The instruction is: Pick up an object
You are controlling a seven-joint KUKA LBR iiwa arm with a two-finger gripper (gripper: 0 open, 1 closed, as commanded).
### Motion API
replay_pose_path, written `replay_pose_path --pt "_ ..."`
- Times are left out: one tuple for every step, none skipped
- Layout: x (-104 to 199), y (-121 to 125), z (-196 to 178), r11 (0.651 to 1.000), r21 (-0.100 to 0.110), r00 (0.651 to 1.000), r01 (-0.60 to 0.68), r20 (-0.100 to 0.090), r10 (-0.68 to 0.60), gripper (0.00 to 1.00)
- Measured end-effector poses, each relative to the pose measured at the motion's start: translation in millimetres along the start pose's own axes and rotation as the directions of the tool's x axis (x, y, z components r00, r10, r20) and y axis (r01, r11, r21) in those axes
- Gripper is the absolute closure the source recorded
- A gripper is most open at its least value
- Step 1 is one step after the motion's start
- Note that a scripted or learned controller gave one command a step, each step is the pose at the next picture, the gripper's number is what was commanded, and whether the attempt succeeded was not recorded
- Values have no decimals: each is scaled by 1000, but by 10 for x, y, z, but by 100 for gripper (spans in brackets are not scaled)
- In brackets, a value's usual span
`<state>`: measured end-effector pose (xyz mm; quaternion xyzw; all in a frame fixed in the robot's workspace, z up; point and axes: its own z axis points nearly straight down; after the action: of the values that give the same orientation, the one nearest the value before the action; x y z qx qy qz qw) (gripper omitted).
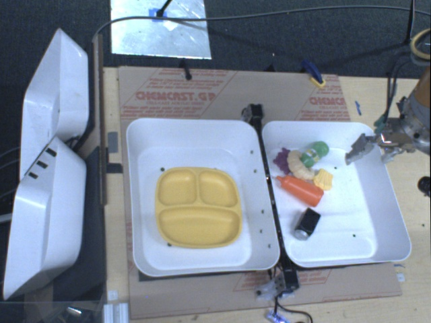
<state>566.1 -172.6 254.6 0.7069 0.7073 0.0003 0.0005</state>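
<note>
Nearest us, a yellow divided plate lies in the left bin. We see toy food and a small black object in the right bin. Above its right edge, the fingers look empty; their spread is unclear.

My two shallow white bins look like smooth, slightly glossy plastic. The yellow divided tray at centre-left is matt plastic. The orange bottle shines softly. Beneath lies brown printed cardboard, and at upper centre a crinkled reflective foil sheet.
</note>
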Motion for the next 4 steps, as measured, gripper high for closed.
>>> replay_pose_path --pt "0 4 -108 1000 -2 1000 1 0 -1 100" --pt "169 274 -57 1000 0 1000 2 0 -2 100" --pt "378 520 -68 1000 0 1000 3 -1 -3 100" --pt "503 681 -130 1000 -1 1000 2 0 -2 100"
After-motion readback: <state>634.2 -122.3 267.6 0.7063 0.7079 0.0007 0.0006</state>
